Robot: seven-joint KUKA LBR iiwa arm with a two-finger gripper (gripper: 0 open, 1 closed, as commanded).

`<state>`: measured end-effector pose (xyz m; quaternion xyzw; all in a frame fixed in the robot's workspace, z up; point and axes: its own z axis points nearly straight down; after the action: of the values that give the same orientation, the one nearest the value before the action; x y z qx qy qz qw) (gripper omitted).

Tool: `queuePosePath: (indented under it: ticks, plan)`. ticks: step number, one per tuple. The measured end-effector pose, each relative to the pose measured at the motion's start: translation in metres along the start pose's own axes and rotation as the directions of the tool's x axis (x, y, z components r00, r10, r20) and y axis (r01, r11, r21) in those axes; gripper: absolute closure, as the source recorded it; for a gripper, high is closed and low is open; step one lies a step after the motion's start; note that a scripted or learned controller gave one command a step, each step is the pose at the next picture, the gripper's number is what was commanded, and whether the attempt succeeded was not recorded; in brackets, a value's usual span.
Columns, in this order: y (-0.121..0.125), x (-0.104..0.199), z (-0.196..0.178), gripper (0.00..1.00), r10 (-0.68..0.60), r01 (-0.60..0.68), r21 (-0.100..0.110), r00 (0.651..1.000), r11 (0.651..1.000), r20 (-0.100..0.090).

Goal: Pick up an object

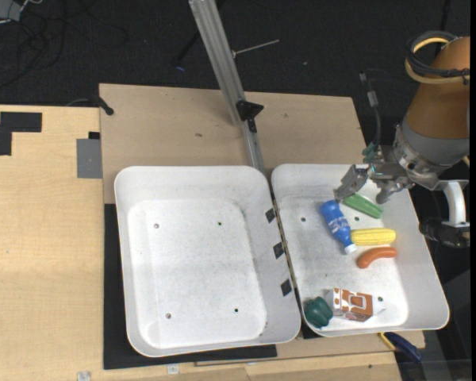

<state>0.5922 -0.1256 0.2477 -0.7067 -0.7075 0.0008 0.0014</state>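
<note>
Over the right bin (428, 312), near its far edge, the gripper (367, 187) is seen at the end of the grey arm (433, 117), which reaches in from the right with its orange band above the wrist. Two fingers are spread apart, and nothing is seen between them; one points toward the bin's middle, the other down toward a green piece (363, 205). That green piece lies just under the fingers, though contact cannot be judged. Beside it a blue bottle (335, 224) is laid at a slant, its pale cap toward the near side. A yellow corn cob (374, 236) is set just right of the bottle, and an orange sausage (376, 255) lies just below the cob. Toward the near edge a dark green lump (318, 312) and a brown and white carton (355, 303) are placed side by side. The left bin (135, 185) stands beside the right one, their rims touching along the middle.
</note>
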Motion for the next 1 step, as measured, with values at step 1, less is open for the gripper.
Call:
queuePosePath:
  ticks: [1]
  plan:
    - [-0.0001, -0.0005, -0.0001, 0.00, 0.002, -0.002, 0.000, 1.000, 1.000, 0.000]
